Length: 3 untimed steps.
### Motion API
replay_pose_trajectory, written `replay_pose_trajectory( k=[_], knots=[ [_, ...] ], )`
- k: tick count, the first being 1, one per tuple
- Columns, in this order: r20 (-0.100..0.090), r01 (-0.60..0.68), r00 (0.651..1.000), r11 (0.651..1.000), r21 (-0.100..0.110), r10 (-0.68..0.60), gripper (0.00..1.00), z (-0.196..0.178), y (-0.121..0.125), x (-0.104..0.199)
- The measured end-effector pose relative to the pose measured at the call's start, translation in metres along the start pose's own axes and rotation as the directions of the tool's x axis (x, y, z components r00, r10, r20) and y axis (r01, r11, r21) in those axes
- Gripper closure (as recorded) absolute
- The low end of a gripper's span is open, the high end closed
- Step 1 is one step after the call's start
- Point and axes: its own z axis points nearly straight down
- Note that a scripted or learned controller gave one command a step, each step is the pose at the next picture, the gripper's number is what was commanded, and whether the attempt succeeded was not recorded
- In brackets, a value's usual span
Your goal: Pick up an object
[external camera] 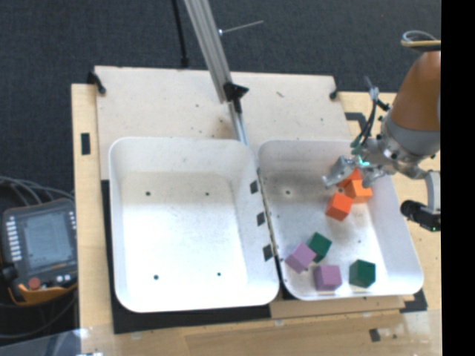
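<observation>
My gripper (355,172) hangs over the upper right part of the right bin (297,169), open, its jaws spread to either side of an orange block (361,188). That block sits right under the gripper and is partly hidden by it; whether the jaws touch it I cannot tell. A second orange block (338,205) lies just below and to the left, touching the first. Nearer the front of the bin lie two purple blocks (301,257) (326,277) and two green blocks (320,245) (362,272).
The left bin (185,221) stands beside the right one, sharing a middle wall with black clips. A slanted metal post (215,50) rises from the back of the bench. A handheld pendant (41,243) lies off the bench at the left.
</observation>
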Motion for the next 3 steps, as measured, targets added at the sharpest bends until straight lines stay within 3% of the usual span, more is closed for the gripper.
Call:
replay_pose_trajectory(
  k=[1, 2, 3],
  knots=[
    [0.001, 0.001, 1.0, 1.0, -0.004, -0.001, 0.0, -0.002, 0.001, 0.0],
    [0.002, -0.002, 1.0, 1.0, -0.001, 0.002, 0.0, 0.039, 0.0, 0.0],
    [0.006, -0.002, 1.0, 1.0, -0.017, 0.002, 0.0, 0.08, 0.003, -0.007]
  ],
)
